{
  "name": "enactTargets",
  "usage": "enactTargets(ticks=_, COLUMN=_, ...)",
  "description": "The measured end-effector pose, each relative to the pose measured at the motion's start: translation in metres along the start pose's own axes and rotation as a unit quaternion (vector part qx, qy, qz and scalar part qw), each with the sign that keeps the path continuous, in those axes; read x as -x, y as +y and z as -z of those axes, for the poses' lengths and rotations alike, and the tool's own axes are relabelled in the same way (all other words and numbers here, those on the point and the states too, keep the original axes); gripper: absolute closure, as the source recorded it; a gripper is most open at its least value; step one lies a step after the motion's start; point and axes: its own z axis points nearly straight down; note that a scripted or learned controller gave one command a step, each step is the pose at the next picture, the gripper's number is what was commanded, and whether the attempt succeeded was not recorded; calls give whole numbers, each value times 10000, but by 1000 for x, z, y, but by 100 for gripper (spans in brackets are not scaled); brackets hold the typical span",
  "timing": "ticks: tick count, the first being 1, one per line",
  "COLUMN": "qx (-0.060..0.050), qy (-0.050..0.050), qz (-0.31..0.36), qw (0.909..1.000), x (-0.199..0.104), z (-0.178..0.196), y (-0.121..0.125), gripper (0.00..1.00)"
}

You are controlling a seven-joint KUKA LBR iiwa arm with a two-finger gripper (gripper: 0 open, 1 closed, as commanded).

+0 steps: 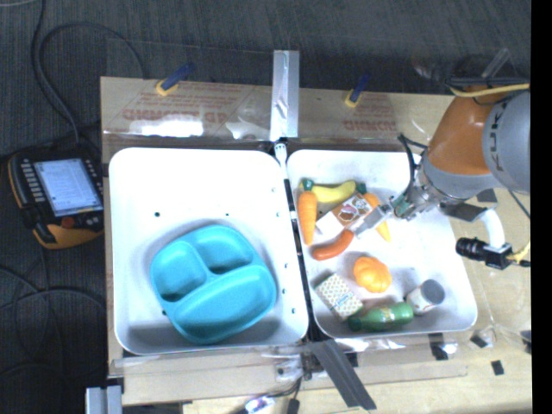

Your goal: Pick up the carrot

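A wooden bench (129, 102) on dark carpet carries two shallow white bins side by side. In the left bin (138, 179) sits a blue divided plate (214, 281). My gripper (373, 220) reaches in from the right, low over the far part of the right bin (448, 266), just beside a small white box (338, 218); whether it is open or closed, I cannot tell. The carrot (306, 217) lies along that bin's left wall, near a banana (332, 192) and a sausage (332, 245). Nearer the front sit an orange (372, 273), a checked packet (339, 295), a green bottle (381, 317) and a small can (425, 295).
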Motion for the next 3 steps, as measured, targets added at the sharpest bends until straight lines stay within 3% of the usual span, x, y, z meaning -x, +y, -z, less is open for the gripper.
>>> enactTargets(ticks=1, qx=2, qy=18, qz=3, qw=10000, x=-1, z=8, y=1, gripper=100)
enactTargets(ticks=2, qx=6, qy=14, qz=4, qw=10000, x=-1, z=9, y=1, gripper=0)
enactTargets(ticks=3, qx=29, qy=-53, qz=66, qw=10000, x=-40, z=-15, y=46, gripper=0)
